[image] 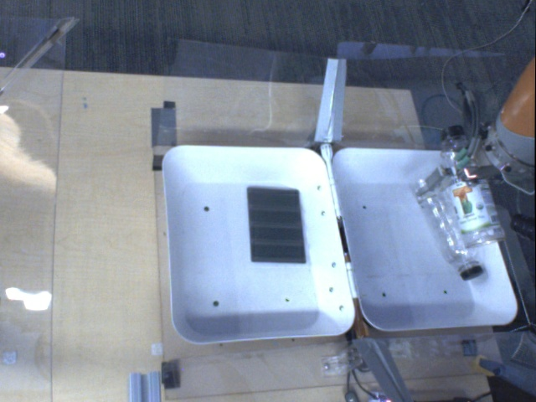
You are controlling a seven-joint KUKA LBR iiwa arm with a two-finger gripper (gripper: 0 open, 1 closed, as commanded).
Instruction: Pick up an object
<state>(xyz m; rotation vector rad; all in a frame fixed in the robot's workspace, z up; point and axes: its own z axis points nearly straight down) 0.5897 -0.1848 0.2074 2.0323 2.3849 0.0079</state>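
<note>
A dark, ribbed rectangular pad (276, 224) lies flat in the middle of the left white bin (193, 182). My gripper (463, 245), made of clear plastic, hangs low over the right side of the right white bin (377, 291), far from the pad. A small orange and green patch shows within the clear parts, and I cannot tell whether it is a separate object. The grey arm with its orange band (521, 111) comes in from the right edge.
A metal divider strip (331, 103) runs back from the seam between the two bins. Cables (469, 99) trail behind the right bin. Bare wooden bench (84, 224) stretches to the left of the bins.
</note>
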